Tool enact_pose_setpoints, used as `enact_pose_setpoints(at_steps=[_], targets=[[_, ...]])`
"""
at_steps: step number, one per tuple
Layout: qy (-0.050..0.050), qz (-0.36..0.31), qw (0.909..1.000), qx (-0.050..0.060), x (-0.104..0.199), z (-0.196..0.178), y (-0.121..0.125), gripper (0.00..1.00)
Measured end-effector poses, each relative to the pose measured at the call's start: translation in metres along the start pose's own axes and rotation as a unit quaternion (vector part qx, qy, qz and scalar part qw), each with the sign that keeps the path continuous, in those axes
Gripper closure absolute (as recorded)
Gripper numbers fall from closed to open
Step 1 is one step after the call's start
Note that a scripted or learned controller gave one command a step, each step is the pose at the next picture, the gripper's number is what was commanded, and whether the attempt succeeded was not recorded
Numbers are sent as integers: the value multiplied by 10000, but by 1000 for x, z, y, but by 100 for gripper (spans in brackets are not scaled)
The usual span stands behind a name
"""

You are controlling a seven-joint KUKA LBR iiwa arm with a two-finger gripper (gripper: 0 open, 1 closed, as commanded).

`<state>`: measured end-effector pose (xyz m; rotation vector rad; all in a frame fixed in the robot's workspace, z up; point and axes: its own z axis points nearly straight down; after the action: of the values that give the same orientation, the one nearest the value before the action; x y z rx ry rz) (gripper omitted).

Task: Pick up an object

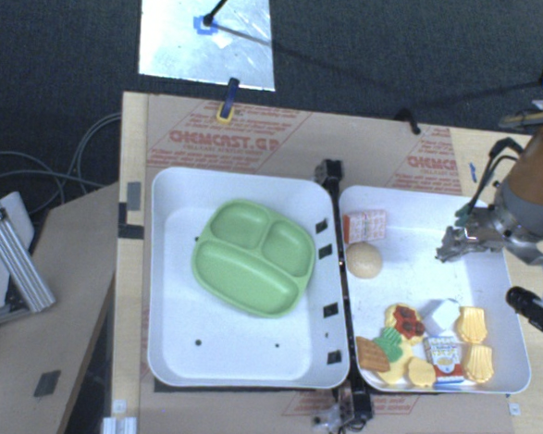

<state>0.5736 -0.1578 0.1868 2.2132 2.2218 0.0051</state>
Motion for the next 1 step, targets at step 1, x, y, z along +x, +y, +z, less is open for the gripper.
enact_pose_setpoints(at_steps=[1], targets=[[1, -4, 10000, 4, 0, -40, 2, 100]])
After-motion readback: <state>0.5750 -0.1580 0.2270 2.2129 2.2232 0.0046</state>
